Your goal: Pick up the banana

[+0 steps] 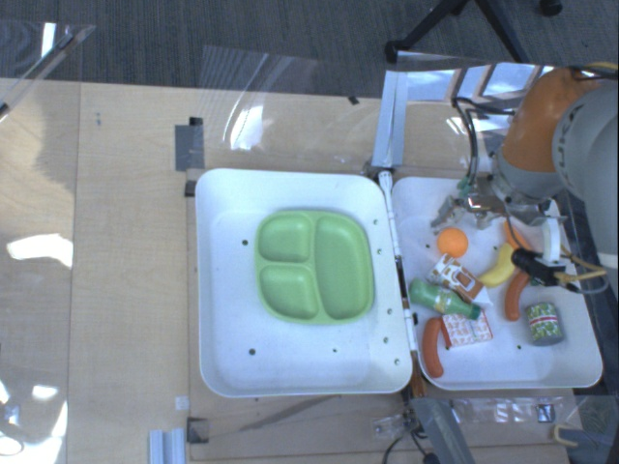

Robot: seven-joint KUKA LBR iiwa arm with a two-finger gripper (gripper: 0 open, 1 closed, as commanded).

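Camera view: two white bins sit side by side on the bench. The left bin (208, 288) holds a green divided plate (317, 264) with three compartments, lying flat near the middle.

The right bin (578, 363) holds the clutter. The banana (499, 269) lies in this bin, right of its middle, curved and slanting from upper right to lower left. An orange (452, 243) is to the banana's left, a bit higher and apart from it. A small brown-and-white carton (456, 275) lies just below the orange, and a green bottle (443, 298) lies on its side under the carton. A red-and-white box (467, 331) is just below the bottle, with a red sausage (432, 346) beside it at the bin's left wall. A second sausage (514, 296), orange-red, lies just beside the banana's lower right. A can (544, 323) with a green label stands further right, near that sausage.

The arm (537, 129) reaches in from the upper right. The gripper (468, 207) hangs over the upper part of the right bin, just above the orange and up-left of the banana. It is not on the banana. Whether the gripper is spread or closed can't be told from this angle, and nothing shows as gripped.
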